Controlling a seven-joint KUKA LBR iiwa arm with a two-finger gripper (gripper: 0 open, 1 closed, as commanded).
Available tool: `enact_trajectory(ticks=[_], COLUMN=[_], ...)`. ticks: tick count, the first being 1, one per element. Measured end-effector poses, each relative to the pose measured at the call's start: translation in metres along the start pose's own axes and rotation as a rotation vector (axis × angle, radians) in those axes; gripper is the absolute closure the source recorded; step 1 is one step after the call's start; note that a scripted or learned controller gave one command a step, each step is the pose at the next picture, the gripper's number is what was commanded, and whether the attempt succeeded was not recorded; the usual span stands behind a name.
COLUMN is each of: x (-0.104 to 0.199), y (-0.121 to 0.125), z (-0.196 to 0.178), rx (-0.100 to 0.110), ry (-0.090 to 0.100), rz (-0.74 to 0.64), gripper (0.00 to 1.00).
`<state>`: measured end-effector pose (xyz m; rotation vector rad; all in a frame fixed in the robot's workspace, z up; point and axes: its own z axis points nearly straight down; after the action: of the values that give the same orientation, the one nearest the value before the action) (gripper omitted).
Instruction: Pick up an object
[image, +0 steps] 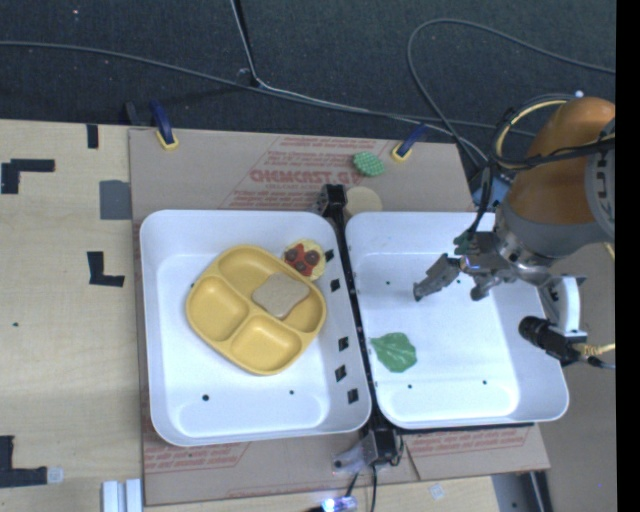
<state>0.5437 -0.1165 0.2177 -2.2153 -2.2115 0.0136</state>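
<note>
Two white bins sit side by side on the counter (60, 300). Left bin (170, 400): a yellow divided plate (225, 310) near its centre, a tan bread slice (280, 294) lying in one compartment, and a small red-and-dark berry cluster (304, 259) at the plate's far right rim. Right bin (450, 400): a green leaf (394, 351) lies flat near its left wall, toward the near edge. The claw (458, 281) hangs over the right bin's far half, fingers spread apart, nothing between them, well apart from the leaf. A small green dotted piece (367, 163) rests on the cardboard beyond the bins.
</note>
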Motion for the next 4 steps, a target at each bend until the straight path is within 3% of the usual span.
enact_trajectory(ticks=[1,3,4], x=[0.0,-0.008,-0.007], y=[0.003,-0.009,-0.008], z=[-0.007,0.112,0.133], rx=[-0.012,-0.006,-0.014], ry=[-0.002,-0.001,-0.002], rz=[-0.003,-0.002,-0.002], gripper=[0.0,0.0,0.0])
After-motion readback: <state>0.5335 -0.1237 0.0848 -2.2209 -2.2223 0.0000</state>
